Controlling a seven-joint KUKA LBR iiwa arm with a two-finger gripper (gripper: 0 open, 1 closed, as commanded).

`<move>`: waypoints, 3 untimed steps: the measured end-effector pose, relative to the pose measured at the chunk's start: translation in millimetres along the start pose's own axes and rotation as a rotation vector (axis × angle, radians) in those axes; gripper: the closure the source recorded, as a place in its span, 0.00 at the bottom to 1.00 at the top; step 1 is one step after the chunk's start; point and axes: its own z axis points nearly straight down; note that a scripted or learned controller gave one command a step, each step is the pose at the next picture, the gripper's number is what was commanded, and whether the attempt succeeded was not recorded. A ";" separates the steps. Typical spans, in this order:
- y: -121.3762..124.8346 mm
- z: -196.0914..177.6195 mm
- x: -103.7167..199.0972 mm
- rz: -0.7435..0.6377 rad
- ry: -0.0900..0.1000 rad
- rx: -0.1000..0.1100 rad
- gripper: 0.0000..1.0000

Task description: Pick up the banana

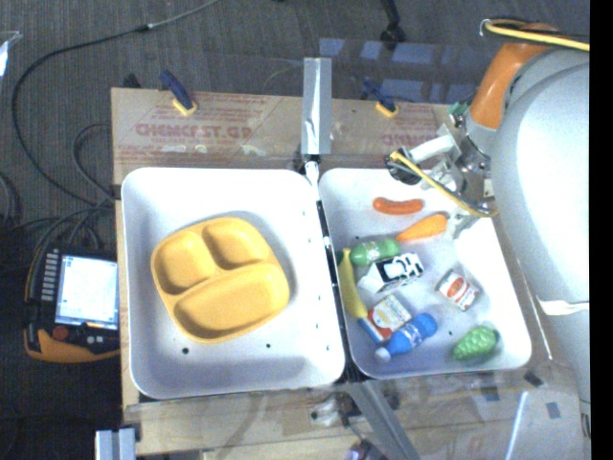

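The arm [551, 161] is cut off by the right edge and hides the right wall of the right bin [433, 367] beside it; the gripper [450, 175] at that bin's far right corner is a tangle of metal and cable too blurred to read. The banana [351, 290] lies against that bin's left wall, its lower end hidden under a blue bottle [402, 338]. A small white packet [391, 311] beside the bottle bears print too small to read.

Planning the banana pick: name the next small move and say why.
Probably swing the gripper down-left across the right bin toward the banana. It sits over the bin's upper right, while the banana lies along the left wall beside the green item.
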 end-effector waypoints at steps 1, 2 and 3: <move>16.7 -5.2 7.7 -0.167 -0.001 -0.001 0.00; 69.1 -58.4 -10.2 0.001 0.000 0.000 0.00; -23.7 17.1 12.2 -0.002 0.000 0.005 0.00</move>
